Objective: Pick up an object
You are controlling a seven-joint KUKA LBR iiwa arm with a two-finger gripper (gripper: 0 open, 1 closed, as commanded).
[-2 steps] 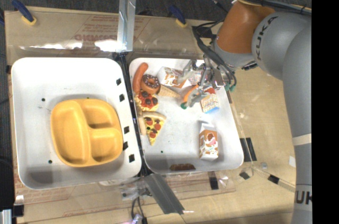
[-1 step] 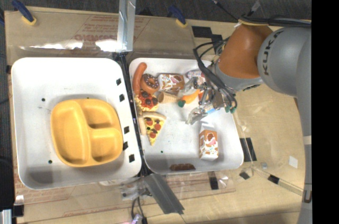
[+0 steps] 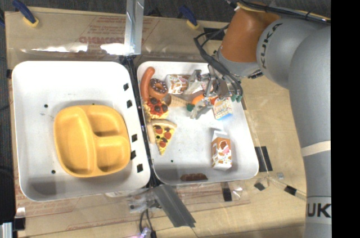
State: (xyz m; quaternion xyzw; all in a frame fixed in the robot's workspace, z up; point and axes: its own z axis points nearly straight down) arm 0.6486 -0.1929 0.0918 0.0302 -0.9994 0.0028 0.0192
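**Inspection: gripper low in the right bin, among the toy food**

I see the arm, grey with its orange band, reaching in from the right and bent down over the far part of the right bin. The left bin lies well to the left of the gripper and carries a yellow divided tray.

The gripper sits low in the right bin, amid a cluster of small items. From this angle I cannot tell how far apart its fingers stand, nor whether anything is between them; metal parts and cables blur together there.

Items, placed from the gripper:
- A carton with a brown and white print stands nearer the camera and slightly right, well apart.
- A pizza slice lies nearer the camera and to the left.
- A red sausage lies to the left, along the bin's left wall.
- A small blue and white carton is just beside the gripper on its right.
- A small printed box is just to its left.
- An orange piece is close against the gripper; I cannot tell whether they touch.
- A chocolate doughnut lies to the left, next to the sausage.
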